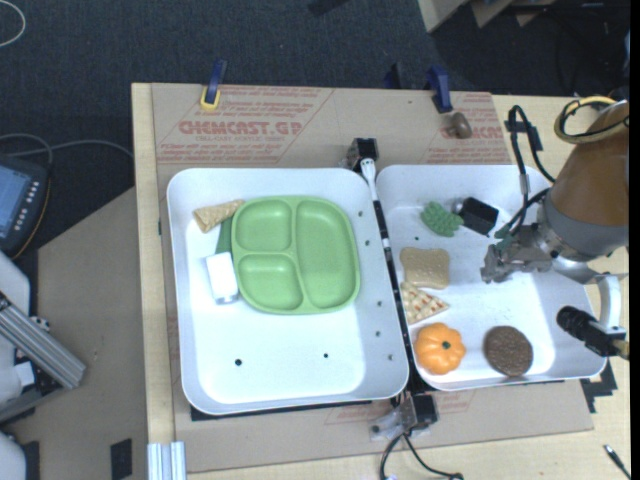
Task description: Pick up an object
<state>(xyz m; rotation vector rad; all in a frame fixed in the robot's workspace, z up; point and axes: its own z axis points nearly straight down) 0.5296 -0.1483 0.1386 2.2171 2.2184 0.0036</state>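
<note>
I see my gripper (503,265) in the right bin (560,298), right of the bread slice (425,266); jaw state unclear.

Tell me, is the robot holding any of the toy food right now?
No, nothing is held. The gripper hangs over a bare patch of the right bin, apart from the bread slice and the green toy.

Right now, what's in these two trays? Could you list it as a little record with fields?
Left bin: green divided plate, tan triangular chip, small white block
Right bin: green leafy toy, black block, tan bread slice, waffle-like wedge, orange pumpkin, brown round cookie
Gripper: over the right bin, nothing visibly held
</note>
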